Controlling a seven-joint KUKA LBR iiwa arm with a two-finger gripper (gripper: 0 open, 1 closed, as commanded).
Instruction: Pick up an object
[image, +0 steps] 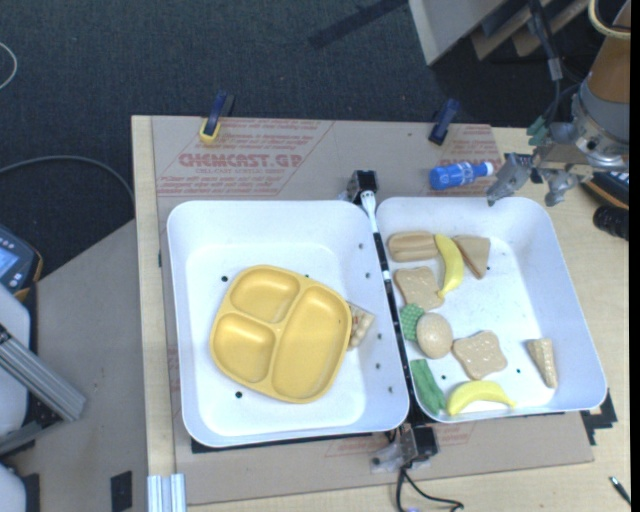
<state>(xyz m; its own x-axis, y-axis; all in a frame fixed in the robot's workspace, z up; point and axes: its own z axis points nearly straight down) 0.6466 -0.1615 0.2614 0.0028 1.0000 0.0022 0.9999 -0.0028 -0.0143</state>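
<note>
camera view first: we see two white bins side by side on the bench. the left bin (200, 240) bears a yellow divided plate (280, 332), with a small tan piece (359, 322) just beside the plate's right edge. the right bin (560, 260) holds the pickable clutter, and we judge it is loaded this way so the arm, reaching in from the right, has many candidates close at hand: a tan roll (411, 246) at the top, a banana (449, 263) curving beside it, a wedge of bread (474, 254) touching the banana, a cracker-like slice (418, 287), a green ridged piece (411, 320), a pale egg (434, 336), a toast slice (479, 354), a cone-shaped piece (544, 361), a green pod (427, 386) and a second banana (479, 398) at the near wall. a blue bottle (462, 175) lies on the bench outside the bin, past its far rim.

the gripper (532, 180) hangs above the far right corner of the right bin, apart from every item. its two fingers look spread, one toward the bottle and one toward the bin corner, with nothing between them. we judge the pick has not yet begun; the nearest things to it are the bread wedge and the banana, both below and to its left.
</note>
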